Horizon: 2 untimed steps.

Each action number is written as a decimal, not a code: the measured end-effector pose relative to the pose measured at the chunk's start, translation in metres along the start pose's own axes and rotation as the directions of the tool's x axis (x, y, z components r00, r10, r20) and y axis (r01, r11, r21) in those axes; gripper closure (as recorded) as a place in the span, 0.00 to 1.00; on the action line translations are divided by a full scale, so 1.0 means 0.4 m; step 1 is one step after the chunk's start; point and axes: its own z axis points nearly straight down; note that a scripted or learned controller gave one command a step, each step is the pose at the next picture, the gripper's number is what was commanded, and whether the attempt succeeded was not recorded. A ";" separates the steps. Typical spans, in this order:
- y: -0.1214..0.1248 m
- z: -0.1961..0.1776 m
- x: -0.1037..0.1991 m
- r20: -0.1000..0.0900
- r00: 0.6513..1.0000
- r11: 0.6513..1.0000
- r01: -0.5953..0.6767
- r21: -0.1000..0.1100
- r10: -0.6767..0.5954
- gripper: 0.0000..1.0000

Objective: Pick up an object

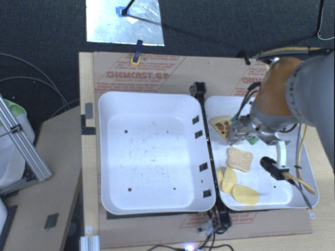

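Note:
My gripper (236, 132) is low in the right bin (298, 195), reaching in from the right under the grey arm with its orange band. Its tip sits at the right edge of a pizza slice toy (220, 125) that lies by the bin's left wall. A bit of a green thing (253, 138) shows just under the wrist, mostly hidden. In front of the gripper lies a square toast piece (240, 159). Two yellow chip-like pieces (229, 180) (245, 194) lie near the bin's front left corner.
The left bin (112, 106) stands beside the right one, with a black divider (207, 140) between them. Both rest on a cardboard sheet (157, 69). A metal plate (124, 14) lies on the dark floor beyond, and a metal frame (21, 140) stands at the left.

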 end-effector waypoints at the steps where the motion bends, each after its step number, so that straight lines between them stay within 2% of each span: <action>1: 0.000 0.001 0.000 0.000 1.000 1.000 0.000 0.000 0.000 0.00; 2: -0.251 0.016 -0.126 0.005 1.000 1.000 -0.004 -0.010 0.004 0.00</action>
